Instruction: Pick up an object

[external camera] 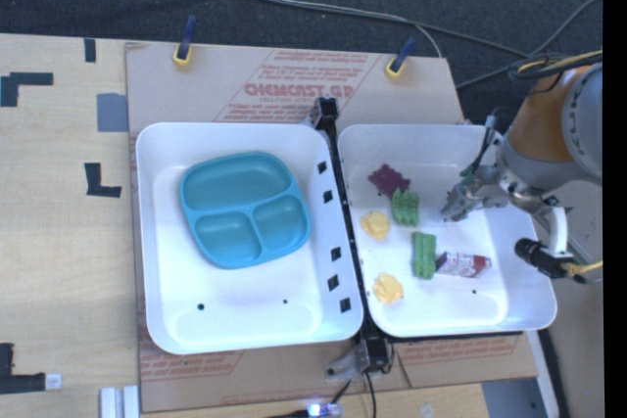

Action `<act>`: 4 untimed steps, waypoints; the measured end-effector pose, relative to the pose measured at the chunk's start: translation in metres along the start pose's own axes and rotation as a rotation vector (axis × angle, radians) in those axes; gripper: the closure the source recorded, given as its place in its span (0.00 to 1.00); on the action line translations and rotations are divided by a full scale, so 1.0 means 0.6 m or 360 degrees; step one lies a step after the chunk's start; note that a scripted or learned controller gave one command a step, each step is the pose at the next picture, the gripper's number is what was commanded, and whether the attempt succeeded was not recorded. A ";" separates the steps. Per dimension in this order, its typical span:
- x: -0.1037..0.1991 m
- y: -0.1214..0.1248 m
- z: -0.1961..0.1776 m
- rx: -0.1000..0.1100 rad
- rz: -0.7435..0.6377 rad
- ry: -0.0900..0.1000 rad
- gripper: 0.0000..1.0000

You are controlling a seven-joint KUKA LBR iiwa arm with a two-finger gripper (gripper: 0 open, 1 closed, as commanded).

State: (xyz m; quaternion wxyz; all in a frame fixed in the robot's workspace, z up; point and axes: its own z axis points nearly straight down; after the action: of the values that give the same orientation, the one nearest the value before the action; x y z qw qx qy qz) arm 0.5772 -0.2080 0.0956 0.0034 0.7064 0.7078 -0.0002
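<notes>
The right bin [519, 313] holds several small objects: a dark purple piece [388, 179], a green block [405, 208], a longer green block [423, 255], two yellow pieces [375, 225] [388, 288], and a red-and-white tube [461, 263]. My gripper [458, 207] hangs low over the right half of this bin, right of the green block and above the tube. Nothing shows between its fingers.
The left bin [157, 308] holds a blue divided plate [245, 208]. A black divider [336, 220] runs between the bins. Two yellow clamps [182, 54] [396, 66] grip the cardboard at the back. Cables trail across the dark floor behind the bench.
</notes>
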 end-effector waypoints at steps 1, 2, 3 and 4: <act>-0.002 -0.007 -0.096 0.0011 0.0001 0.0010 1.00; 0.008 -0.006 -0.189 0.0011 0.0000 0.0010 1.00; 0.009 -0.005 -0.247 0.0008 0.0000 0.0009 1.00; 0.088 -0.003 -0.259 0.0009 0.0001 0.0009 1.00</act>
State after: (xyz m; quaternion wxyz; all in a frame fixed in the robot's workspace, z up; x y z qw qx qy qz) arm 0.5747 -0.1544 0.2505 -0.0005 0.7065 0.7077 -0.0002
